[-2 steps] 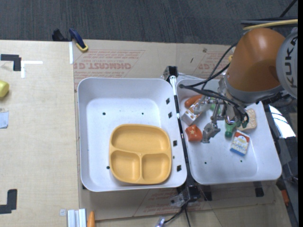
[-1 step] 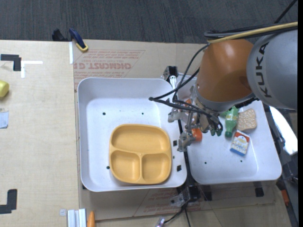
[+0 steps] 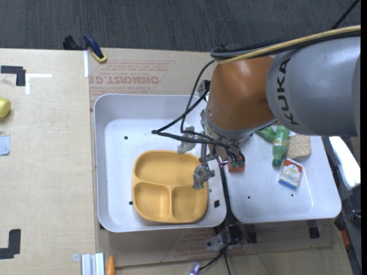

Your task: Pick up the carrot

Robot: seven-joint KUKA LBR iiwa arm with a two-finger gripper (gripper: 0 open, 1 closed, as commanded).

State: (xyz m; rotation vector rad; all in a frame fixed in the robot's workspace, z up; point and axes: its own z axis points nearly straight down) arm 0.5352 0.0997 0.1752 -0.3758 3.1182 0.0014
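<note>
Two white bins sit side by side, and the carrot (image 3: 237,164) appears to be the small orange piece at the left edge of the right bin (image 3: 269,202), partly screened by cables. The gripper (image 3: 200,175) hangs over the right rim of the yellow divided tray (image 3: 155,188) in the left bin (image 3: 109,153), near centre frame. The carrot lies just to the gripper's right and slightly toward the top of the frame, across the wall between the bins. Too little of it shows to judge its long axis. Whether the gripper is clenched or released cannot be told from this view; nothing is seen held in it. The next move probably calls for a short shift rightward.
</note>
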